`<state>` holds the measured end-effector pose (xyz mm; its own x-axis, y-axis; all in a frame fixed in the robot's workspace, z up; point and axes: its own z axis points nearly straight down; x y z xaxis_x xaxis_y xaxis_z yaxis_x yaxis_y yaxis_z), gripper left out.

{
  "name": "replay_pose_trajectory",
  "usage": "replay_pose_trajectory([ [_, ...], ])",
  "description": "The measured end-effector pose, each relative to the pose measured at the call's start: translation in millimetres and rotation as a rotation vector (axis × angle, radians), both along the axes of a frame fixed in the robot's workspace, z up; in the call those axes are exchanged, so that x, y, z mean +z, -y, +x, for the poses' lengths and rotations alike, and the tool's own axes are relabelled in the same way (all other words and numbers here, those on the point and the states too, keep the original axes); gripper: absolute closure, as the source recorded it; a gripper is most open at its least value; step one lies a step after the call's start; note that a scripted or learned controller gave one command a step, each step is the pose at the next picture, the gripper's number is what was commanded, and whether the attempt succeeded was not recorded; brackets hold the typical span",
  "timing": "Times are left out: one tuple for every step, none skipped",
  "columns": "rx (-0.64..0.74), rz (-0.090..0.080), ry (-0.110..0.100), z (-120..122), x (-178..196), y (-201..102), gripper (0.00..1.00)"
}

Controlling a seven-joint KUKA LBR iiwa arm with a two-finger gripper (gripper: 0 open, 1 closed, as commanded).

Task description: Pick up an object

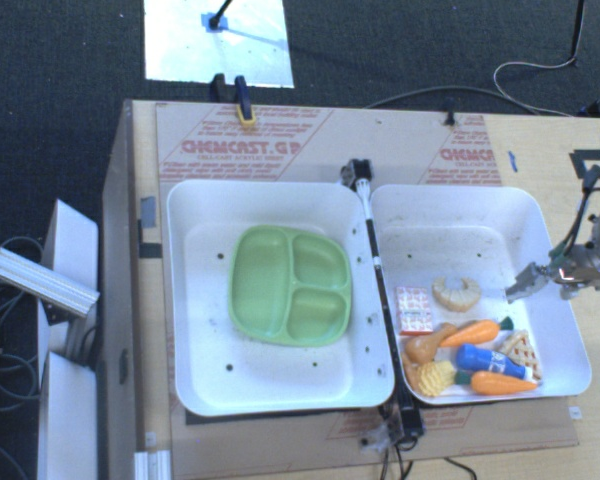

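Several toy foods lie in the front part of the right bin point(460, 208). Among them are a pale ring-shaped bagel point(456, 292), a red-and-white checked card point(414, 310), an orange carrot point(471, 332), a brown drumstick point(424, 347), a blue bottle point(493, 360), a second carrot point(501, 383), a waffle piece point(521, 348) and a yellow piece point(435, 376). My gripper point(530, 281) reaches in over the bin's right side. It is a little right of the bagel and above the waffle, apart from the objects, with nothing seen in it.
The left bin point(195, 268) holds a green divided plate point(289, 285). A black divider point(375, 268) runs between the two bins. The bench's cardboard surface point(280, 143) lies behind them, with cables at the far right.
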<state>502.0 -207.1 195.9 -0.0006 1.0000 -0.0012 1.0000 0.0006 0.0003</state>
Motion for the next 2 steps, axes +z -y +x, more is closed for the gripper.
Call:
replay_pose_trajectory([
  [0.003, 0.002, 0.0, 45.7, -53.7, -35.7, 0.0],
  [0.003, 0.002, 0.0, 46.2, -67.0, -86.6, 0.0],
])
